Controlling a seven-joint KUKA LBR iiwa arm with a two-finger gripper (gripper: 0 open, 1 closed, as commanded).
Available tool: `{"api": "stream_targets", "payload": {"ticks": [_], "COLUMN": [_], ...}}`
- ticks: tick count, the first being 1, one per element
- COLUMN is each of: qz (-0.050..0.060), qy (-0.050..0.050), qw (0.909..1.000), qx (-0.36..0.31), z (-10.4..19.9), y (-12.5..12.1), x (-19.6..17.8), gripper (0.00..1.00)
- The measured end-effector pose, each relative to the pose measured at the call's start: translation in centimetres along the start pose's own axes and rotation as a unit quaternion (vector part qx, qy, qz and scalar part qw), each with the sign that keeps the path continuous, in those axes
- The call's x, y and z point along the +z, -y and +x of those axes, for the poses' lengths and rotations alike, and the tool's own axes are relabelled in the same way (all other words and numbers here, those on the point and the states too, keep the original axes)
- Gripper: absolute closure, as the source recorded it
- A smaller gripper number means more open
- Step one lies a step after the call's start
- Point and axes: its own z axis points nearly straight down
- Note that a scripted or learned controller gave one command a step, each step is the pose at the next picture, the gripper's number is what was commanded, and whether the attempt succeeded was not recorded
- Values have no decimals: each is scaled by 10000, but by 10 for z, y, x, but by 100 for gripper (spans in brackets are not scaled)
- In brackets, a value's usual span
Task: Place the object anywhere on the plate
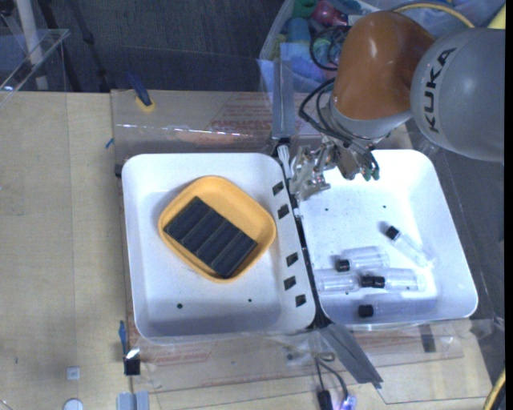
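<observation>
Well, closest to me the wooden bench (48, 240) runs under both bins. At the front of the right bin (401, 192) I see one small black cap (365, 310) lying by itself. Just behind it sits a bunch of clear tubes (373, 260) with black ends, lying flat and close together. One more clear tube (405, 240) lies at a slant a little farther back.

In the left bin (152, 312) the yellow plate (180, 204) sits about in the middle, turned so a corner points at me. The black ridged block (212, 236) lies flat on the plate, inside its rim – it covers most of the plate's middle. A row of small black marks (288, 240) runs along the wall between the two bins.

Farther back, the gripper (309, 172) hangs over the far left corner of the right bin, right next to that wall and well apart from the block. It looks like a tangle of shiny metal from here – I cannot tell if it is open or closed, and I see nothing held in it. Above it is the orange band (377, 64), then the big grey arm (473, 88) coming in from the right. Behind all that is a pile of colourful things (321, 20)
</observation>
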Motion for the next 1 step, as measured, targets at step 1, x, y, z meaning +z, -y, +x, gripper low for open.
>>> {"api": "stream_targets", "payload": {"ticks": [1], "qz": [-12], "qy": [-26], "qw": [9931], "qx": [-1171], "z": [12], "y": [-20], "x": [0], "gripper": [100]}}
